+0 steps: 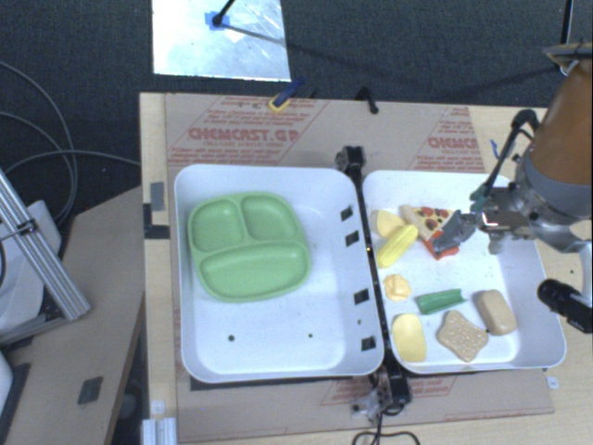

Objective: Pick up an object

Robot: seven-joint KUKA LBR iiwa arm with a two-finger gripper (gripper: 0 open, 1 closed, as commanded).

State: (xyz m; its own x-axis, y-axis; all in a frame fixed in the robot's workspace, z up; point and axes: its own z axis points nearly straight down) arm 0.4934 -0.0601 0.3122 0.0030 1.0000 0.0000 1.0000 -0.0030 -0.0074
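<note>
Bread (460, 335): in right bin (533, 360), camera-side of gripper (449, 239), well apart.
Pizza slice (424, 217): just left of gripper, at its tip.
Probably light, stiff, slick plastic; flat, so best pinched across its edges.
Gripper opening: cannot tell.

The arm (565, 146) runs out of the picture at the right edge, so its upper part is cut off. It also hides part of the far side wall of the right bin (445, 188). The gripper (456, 233) is dark and blurred. It covers most of a red piece (445, 251), whose shape cannot be told, and the near end of the pizza slice (424, 216). Two dark specks (232, 336) in the left bin (269, 179) are too small to identify. The bins hide much of the lettering on the cardboard (250, 133). The top edge cuts off the shiny sheet (222, 35), and the left edge cuts off the metal frame (37, 248).
</note>
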